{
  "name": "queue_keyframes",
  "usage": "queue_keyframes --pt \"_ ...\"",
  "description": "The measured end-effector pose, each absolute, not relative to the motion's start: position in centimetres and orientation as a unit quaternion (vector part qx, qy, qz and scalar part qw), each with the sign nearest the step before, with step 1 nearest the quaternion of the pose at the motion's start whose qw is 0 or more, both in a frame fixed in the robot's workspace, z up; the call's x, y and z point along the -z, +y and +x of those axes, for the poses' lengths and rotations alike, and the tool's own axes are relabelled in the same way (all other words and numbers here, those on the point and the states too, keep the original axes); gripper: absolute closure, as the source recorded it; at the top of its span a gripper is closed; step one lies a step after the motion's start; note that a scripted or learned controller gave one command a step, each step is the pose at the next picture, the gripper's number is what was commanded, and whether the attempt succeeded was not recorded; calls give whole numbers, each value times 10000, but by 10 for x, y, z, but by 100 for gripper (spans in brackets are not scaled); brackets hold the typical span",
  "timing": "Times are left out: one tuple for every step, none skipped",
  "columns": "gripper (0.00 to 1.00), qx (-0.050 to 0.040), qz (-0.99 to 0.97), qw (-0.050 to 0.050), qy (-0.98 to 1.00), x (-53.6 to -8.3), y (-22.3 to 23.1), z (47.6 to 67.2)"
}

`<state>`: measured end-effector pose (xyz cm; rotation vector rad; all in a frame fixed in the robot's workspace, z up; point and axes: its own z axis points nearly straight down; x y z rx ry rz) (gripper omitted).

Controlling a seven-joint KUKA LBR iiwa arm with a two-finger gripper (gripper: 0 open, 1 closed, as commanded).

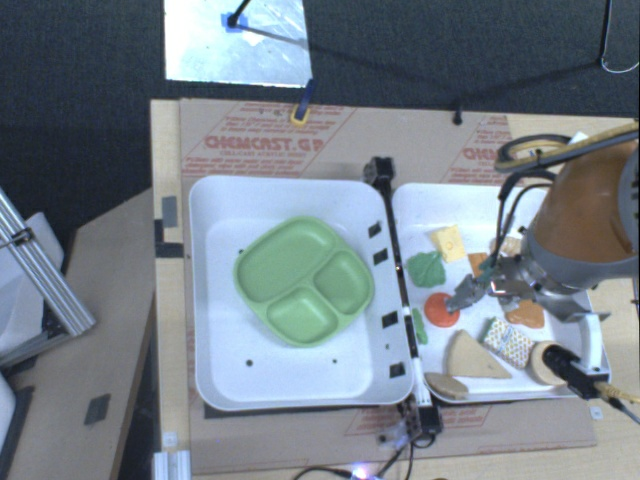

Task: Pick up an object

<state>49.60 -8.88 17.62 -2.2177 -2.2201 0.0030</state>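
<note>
The right bin [420,200] holds several small food-like objects: a yellow block [448,242], a green leafy piece [425,268], a red round piece [438,311], a tan wedge [474,357], a patterned white block [508,340] and an orange piece [525,315]. My gripper [466,295] hangs low over this bin, right of the red round piece and close to it. Its dark fingers point down-left, and nothing shows between them.
The left bin [215,218] holds a green divided plate [303,280]. A black divider with clips [392,268] runs between the bins. The arm's grey and orange body [585,223] covers the right bin's far right side. A round tan object [545,361] lies at the front right.
</note>
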Motion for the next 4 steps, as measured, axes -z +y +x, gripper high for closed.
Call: queue_keyframes --pt "0 -7 -7069 16 -7073 -134 -90 498" --pt "0 -1 -7068 3 -7074 -82 -90 499" --pt "100 9 -7070 -12 -7073 -95 -91 500" --pt "100 12 -7054 -14 -7088 -139 -86 497"
